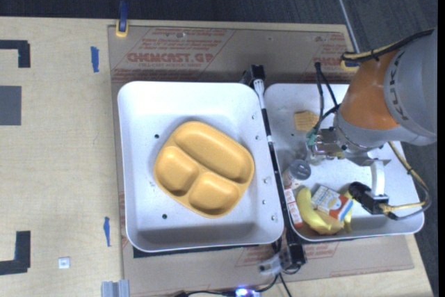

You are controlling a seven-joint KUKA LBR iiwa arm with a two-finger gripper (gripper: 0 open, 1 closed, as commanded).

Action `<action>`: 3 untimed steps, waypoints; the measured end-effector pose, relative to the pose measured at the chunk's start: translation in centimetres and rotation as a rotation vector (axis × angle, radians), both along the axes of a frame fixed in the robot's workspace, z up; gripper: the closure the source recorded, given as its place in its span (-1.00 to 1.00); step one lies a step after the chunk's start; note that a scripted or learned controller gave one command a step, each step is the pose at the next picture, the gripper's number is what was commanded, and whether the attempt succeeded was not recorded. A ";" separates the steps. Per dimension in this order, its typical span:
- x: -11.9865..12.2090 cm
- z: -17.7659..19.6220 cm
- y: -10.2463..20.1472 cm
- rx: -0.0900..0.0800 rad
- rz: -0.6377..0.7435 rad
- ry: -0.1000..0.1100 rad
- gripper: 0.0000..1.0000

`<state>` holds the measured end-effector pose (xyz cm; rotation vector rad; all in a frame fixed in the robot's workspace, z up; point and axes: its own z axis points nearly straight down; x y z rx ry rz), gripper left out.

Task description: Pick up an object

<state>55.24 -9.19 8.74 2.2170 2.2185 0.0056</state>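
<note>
Gripper (321,144), its state hidden under the wrist, hangs mid right bin (410,225); banana (313,212) hugs the near wall.

Pale wood bench (55,170), top seen from above at a slant. Brown cardboard sheet w/ red print (170,52) flat on it, under both bins. Left white bin (135,108) and right white bin (410,222) side by side on cardboard, rims touching along a black strip (268,132). Black tape marks (15,52) at bench's left edge, blue tape bits (94,59) near cardboard's left side. Small blue-yellow clamp (122,19) at cardboard's far left corner.
</note>
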 end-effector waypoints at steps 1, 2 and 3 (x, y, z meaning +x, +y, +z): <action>4.6 0.0 -0.4 -0.001 0.001 -0.001 1.00; 0.3 -0.1 -5.1 -0.001 -0.001 0.004 1.00; 8.2 0.0 -5.4 0.000 0.001 0.001 1.00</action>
